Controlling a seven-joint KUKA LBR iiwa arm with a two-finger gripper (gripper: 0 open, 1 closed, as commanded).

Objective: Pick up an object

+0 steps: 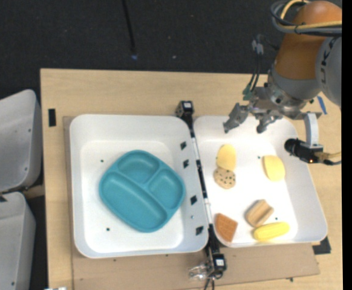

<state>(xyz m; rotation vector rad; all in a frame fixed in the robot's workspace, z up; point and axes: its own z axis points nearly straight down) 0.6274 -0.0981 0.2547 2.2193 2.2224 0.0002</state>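
The gripper (pixel 248 123) hangs over the far edge of the right bin (pixel 303 189), its two fingers spread apart with nothing between them. The grey arm (pixel 300 47) with its orange band rises behind it toward the upper right corner.

All the loose items lie nearer the camera than the gripper. Closest is a pale yellow slice (pixel 227 157), just below and slightly left of the fingertips, with a brown speckled cookie (pixel 224 177) touching its near edge. A second yellow piece (pixel 274 168) lies to the right of these, below the gripper's right side. Further toward the front sit a tan block (pixel 259 212), an orange wedge (pixel 226 227) against the bin's left wall, and a yellow banana-like item (pixel 270 231) near the front rim.

The left bin (pixel 85 222) holds a teal divided plate (pixel 141 190), well apart from the gripper.
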